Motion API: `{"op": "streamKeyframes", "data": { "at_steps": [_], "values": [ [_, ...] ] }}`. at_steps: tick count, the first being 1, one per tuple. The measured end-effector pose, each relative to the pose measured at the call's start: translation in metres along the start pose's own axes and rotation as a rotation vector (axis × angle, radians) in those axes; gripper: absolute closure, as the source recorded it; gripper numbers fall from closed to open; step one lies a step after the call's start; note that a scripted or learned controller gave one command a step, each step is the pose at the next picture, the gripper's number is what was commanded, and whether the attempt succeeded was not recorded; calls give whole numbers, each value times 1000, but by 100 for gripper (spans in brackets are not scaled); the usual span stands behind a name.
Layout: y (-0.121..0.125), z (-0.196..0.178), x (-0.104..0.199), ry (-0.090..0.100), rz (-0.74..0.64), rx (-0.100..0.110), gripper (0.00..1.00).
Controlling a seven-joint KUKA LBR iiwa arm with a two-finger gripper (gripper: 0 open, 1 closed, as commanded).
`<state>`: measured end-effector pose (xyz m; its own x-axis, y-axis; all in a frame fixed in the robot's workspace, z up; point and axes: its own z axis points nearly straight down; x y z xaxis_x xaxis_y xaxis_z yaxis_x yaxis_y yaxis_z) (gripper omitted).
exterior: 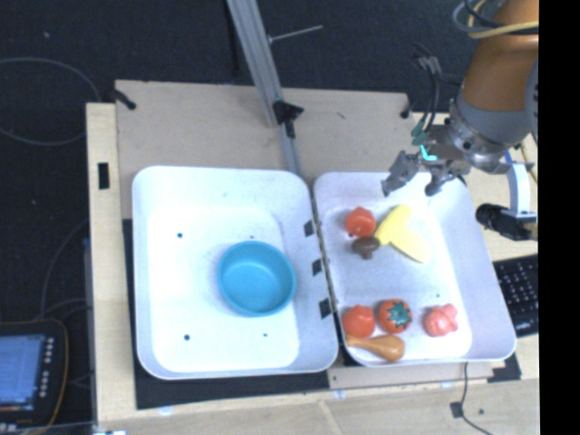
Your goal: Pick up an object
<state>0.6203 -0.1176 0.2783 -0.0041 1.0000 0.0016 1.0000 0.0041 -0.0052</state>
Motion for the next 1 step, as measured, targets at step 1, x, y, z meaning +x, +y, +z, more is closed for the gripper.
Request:
{"op": "streamKeyframes", "data": {
  "at_steps": [1],
  "values": [
    [1,-4,0,-1,0,-7,0]
  ]
}}
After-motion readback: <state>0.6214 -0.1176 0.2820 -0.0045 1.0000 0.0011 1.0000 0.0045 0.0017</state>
